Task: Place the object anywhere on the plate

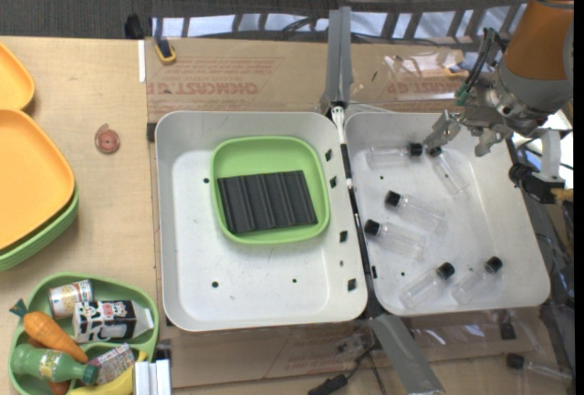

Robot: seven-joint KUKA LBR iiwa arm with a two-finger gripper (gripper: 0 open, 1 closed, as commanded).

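Camera view, from above at a slant: we see two shallow white bins side by side on the tabletop (109,101). In the left bin (187,284) lies a green plate (228,161), square with rounded corners, bearing a dark ribbed block (269,201) at its middle. In the right bin (525,270) we count several clear plastic vials with black caps, scattered and lying on their sides: one near the far wall (394,154), one just right of it (450,172), two at mid-bin (412,206) (394,236), and two toward the near edge (427,284) (476,279). The arm (540,46), grey with an orange band, reaches in from the right; its claw (461,136) hangs over the far part of the right bin, above the vials there. We see its two fingers (440,134) spread apart with nothing between them. Left of the bins we note stacked orange and green plates (32,192), and a green bowl (137,300) of toy food at the near left corner.
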